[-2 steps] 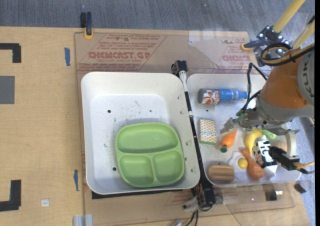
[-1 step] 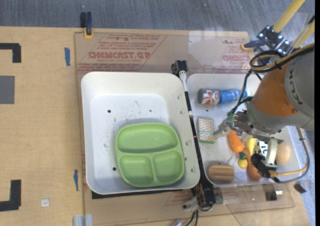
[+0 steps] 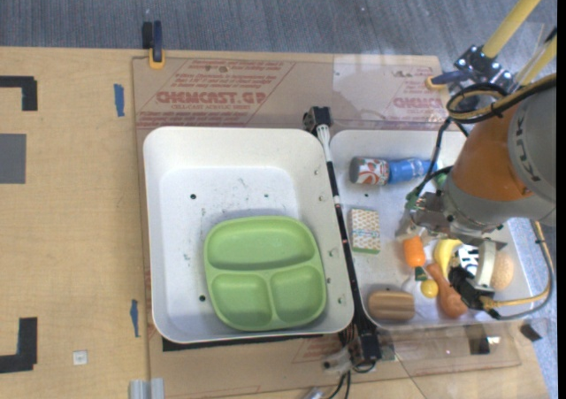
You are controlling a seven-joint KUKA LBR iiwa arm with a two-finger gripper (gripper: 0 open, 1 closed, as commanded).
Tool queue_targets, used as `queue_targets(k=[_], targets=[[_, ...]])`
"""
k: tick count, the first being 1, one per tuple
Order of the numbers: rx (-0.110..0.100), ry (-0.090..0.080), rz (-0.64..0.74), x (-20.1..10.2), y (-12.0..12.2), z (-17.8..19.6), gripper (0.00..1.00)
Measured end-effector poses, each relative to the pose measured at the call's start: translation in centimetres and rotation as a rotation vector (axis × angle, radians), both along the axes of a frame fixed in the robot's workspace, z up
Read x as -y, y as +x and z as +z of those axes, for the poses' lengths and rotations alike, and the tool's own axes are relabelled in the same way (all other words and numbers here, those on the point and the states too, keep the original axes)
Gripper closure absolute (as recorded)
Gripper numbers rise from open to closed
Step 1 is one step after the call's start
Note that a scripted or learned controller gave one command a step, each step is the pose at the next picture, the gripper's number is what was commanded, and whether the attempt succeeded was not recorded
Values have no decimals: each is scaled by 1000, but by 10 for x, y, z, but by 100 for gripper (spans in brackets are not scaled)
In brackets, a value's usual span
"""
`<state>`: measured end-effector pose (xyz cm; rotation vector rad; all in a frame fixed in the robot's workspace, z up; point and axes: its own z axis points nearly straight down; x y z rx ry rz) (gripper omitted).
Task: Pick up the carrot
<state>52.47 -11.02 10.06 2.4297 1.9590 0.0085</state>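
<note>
1. The arm is a smooth, rounded grey shell with a dull sheen.
2. A broad orange band wraps it above the wrist — bright and plain.
3. The wrist is a paler grey ring; the gripper is a cluster of small dark and metal parts.
4. Thin black cables loop over the band's top — several strands, bunched.

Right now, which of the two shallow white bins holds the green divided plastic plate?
The bin on the view's left: the green divided plastic plate lies in it, while the right-hand bin holds a cluster of small items.
</note>
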Motion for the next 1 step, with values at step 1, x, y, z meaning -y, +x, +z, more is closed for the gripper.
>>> queue_targets(k=[1], targets=[[-10,14,-77,-36,15,120,100]])
